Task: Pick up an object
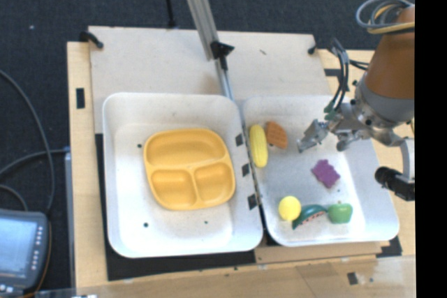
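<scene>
- Camera view, the arm: the gripper (327, 138) hangs in the upper part of the right bin (370, 223), right of centre in the frame. Its two fingers are spread apart — one reaches toward the left, the other sits closer to the wrist — and nothing lies between them, so the hand is released and carrying nothing.
- Camera view, right bin: the candidates all lie loose on the bin floor. A yellow corn cob (258, 145) rests against the bin's left wall, with a brown waffle-like piece (276, 135) touching it on the right. A purple piece (325, 173) sits just below the gripper — the nearest thing to it. Along the lower edge lie a yellow ball (289, 208), a teal piece (311, 215) and a green apple-like fruit (340, 212), close together.
- Camera view, left bin (119, 220): it holds a yellow divided plate (188, 169) at centre-left of the frame.
- Progress, as a judgement: the pick is not yet done. No object is lifted or gripped; choosing a target, descending, closing and raising all remain.
</scene>
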Motion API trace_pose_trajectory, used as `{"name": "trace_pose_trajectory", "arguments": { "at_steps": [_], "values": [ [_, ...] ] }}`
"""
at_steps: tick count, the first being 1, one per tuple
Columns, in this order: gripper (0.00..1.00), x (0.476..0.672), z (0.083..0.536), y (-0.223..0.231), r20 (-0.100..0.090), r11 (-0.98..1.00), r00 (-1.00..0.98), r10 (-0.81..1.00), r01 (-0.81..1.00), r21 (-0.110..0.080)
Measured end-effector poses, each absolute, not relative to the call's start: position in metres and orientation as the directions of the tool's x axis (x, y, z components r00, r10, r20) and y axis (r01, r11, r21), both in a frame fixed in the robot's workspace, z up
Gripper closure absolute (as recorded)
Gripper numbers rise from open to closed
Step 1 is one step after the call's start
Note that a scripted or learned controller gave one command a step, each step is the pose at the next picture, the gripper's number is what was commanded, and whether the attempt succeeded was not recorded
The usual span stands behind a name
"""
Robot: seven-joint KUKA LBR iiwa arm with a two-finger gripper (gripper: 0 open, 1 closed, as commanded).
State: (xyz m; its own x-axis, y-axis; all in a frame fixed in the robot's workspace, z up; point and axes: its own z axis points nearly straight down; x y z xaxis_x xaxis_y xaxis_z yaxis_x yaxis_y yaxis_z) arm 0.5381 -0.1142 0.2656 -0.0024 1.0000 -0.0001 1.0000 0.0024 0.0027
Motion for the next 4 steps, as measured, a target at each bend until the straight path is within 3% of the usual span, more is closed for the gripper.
{"name": "trace_pose_trajectory", "arguments": {
  "at_steps": [1,4],
  "values": [
    [0.0,0.538,0.266,-0.114,0.0,0.0,0.0,1.0,1.0,0.003],
    [0.0,0.539,0.107,-0.117,-0.001,-0.002,0.002,1.0,1.0,-0.004]
  ]
}}
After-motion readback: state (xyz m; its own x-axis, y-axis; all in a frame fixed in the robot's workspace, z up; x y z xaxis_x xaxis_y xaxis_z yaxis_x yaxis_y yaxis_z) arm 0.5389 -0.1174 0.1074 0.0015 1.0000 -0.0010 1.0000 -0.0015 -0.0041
